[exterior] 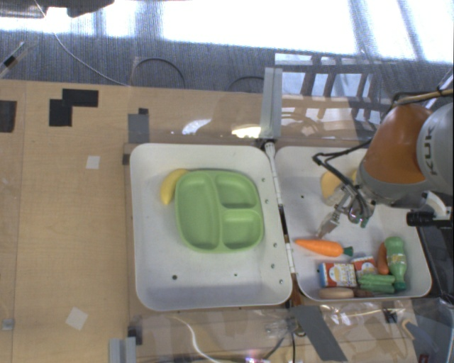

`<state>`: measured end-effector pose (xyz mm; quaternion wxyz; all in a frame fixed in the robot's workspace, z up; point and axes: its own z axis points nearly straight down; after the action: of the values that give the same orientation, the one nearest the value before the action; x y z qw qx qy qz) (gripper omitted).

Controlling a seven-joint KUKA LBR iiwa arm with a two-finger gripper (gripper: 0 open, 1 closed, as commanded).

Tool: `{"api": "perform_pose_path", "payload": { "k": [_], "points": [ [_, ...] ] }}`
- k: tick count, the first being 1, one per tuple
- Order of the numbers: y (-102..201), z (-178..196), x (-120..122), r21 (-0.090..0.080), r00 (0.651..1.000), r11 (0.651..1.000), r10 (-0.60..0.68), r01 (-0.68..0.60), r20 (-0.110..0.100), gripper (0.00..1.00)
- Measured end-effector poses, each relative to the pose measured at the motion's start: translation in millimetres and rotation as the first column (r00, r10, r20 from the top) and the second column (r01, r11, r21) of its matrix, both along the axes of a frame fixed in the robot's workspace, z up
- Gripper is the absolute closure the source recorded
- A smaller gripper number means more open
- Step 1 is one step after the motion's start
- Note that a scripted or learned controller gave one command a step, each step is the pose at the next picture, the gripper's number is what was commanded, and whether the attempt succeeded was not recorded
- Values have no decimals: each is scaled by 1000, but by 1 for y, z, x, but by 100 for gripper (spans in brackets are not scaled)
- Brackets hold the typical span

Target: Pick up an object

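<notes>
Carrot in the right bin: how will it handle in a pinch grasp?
The carrot looks like rigid, glossy toy plastic, so likely stiff, light and somewhat slippery. Its round, tapered body lies flat on the right bin, so a push may well roll or pivot it.

Light wooden bench with black square markings at far left. Dark grey ribbed floor behind. Bright light band along top edge, possibly window glare.

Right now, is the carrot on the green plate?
No. The carrot lies on the floor of the right bin, while the green plate sits in the left bin.
</notes>
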<state>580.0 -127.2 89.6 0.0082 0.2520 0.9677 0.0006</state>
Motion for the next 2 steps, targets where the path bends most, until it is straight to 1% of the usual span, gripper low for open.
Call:
{"api": "perform_pose_path", "payload": {
  "k": [1, 2],
  "points": [
    [16, 1, -65, 3, 998, 998, -61, 61, 1, 0],
    [16, 16, -59, 0, 998, 998, -56, 56, 17, 100]
  ]
}}
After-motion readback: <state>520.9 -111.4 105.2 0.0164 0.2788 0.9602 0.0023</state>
